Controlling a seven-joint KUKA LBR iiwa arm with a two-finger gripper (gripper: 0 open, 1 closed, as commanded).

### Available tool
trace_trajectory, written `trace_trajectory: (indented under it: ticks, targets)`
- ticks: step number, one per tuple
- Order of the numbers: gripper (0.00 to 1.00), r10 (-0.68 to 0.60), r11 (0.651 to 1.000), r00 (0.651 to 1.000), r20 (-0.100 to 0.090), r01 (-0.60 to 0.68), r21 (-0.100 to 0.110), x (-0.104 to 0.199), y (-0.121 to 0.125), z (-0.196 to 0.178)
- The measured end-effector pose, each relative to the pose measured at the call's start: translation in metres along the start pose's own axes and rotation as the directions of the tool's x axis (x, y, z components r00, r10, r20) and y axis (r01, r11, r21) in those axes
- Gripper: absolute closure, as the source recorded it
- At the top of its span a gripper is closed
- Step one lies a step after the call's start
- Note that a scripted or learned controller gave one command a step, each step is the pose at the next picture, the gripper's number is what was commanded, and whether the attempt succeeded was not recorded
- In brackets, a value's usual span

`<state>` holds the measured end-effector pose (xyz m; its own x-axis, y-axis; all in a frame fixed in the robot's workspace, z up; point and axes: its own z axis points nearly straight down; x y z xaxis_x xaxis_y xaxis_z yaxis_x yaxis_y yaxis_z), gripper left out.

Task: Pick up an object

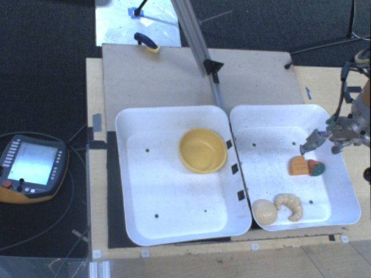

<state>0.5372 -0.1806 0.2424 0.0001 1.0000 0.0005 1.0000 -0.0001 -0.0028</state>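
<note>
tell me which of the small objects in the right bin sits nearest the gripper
The orange block with a red end, just below the gripper. The pale round lump and curved beige croissant-shaped piece lie farther off near the front wall.

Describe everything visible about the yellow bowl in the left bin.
The yellow bowl is round, plain and looks like matte plastic, with a thick rim and a deeper, darker yellow inside. It stands upright, mouth up, with nothing visible inside. It sits on the floor of the left bin, toward its upper right, apart from the walls.
</note>
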Motion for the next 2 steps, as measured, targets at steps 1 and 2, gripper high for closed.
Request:
trace_trajectory:
  ticks: [1, 2]
  targets:
    - [0.0, 0.001, 1.0, 1.0, 0.0, -0.001, 0.0, -0.009, 0.002, 0.048]
    - [0.0, 0.0, 1.0, 1.0, 0.0, 0.0, 0.0, -0.008, -0.008, 0.097]
